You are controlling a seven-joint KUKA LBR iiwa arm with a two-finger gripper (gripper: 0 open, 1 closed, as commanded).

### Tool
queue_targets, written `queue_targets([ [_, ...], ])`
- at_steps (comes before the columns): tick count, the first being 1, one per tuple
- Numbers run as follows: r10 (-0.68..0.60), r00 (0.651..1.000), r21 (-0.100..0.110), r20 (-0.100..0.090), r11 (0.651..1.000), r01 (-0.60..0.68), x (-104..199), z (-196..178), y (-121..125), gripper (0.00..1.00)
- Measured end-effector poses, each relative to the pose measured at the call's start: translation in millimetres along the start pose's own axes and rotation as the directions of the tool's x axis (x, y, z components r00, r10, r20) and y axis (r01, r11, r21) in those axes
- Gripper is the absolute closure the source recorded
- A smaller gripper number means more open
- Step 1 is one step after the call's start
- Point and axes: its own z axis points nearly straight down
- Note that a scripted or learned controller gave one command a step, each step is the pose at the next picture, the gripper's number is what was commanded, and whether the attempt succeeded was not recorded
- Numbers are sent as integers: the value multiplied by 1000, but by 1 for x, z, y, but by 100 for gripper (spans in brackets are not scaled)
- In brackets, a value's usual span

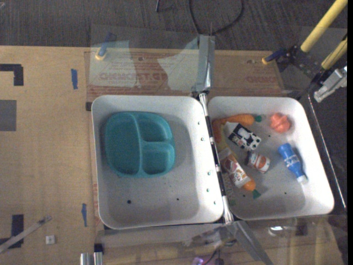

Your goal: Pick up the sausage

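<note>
The gripper sits off the right bin at about two o'clock from its middle, a pale grey piece partly cut off by the frame edge. Whether it is open or closed I cannot tell, and it is well apart from everything in the bin.

The sausage is hard to pick out. My best reading is the reddish-brown, labelled piece lying at a slant at about eight o'clock in the right bin, close to the divider wall. Its lower end covers part of a carrot. A small can lies just beside it at three o'clock, and a cow-patterned carton is at twelve. A blue bottle lies farther toward three o'clock.

The left bin bears a teal divided plate at about ten o'clock.
</note>
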Motion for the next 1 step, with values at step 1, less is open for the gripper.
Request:
queue_targets([
  [1,-18,1000,3,-4,1000,19,32,162,-55,0],
])
